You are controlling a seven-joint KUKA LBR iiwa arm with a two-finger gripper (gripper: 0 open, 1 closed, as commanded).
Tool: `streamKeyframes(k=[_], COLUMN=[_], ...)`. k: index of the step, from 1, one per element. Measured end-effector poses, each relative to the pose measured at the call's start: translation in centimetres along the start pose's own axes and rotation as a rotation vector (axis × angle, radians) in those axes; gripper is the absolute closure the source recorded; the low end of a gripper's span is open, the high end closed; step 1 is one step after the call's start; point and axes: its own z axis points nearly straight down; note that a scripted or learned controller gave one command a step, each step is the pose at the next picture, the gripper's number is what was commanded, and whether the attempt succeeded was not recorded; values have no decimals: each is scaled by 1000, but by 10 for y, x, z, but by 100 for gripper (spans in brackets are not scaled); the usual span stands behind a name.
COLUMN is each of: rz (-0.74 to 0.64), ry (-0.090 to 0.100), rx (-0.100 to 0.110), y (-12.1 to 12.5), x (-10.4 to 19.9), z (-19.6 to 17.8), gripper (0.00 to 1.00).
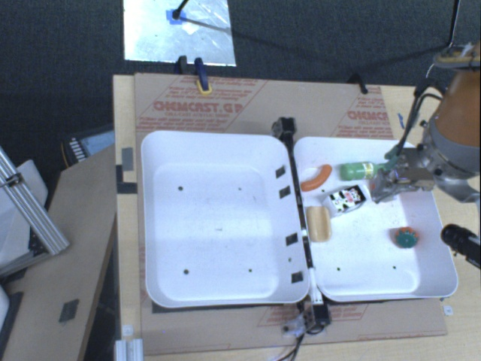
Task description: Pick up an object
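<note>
The pale wooden bench point(90, 201) fills most of the frame, with a brown printed cardboard sheet point(225, 100) laid over it under the bins. The left shallow white plastic bin point(161, 277) sits at the centre of the frame, and the right shallow white plastic bin point(432, 277) lies just beside it toward the right; the two meet along a seam fitted with black clips. The grey robot arm with its orange band point(455, 126) enters at the upper right of the frame and slants down over the right bin's upper right part. Its two-finger gripper point(383, 180) hangs low there, just right of the objects; how wide it stands cannot be told.

The objects cluster in the right bin's upper left. A tan flat rectangular block point(319, 223) lies against the seam. Above and right of it sits a white card-like packet with black and red marks point(346, 198), tilted, close to the gripper. A green cylindrical object point(355, 171) lies on its side above the packet. An orange curved sausage-shaped piece point(316, 177) lies left of the cylinder. A small teal round object with an orange edge point(406, 238) rests apart, lower right.
</note>
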Motion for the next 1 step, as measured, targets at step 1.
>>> streamKeyframes(k=[1], rz=[-3], ry=[0], rx=[-3], y=[1], x=[0], z=[-11], gripper=[100])
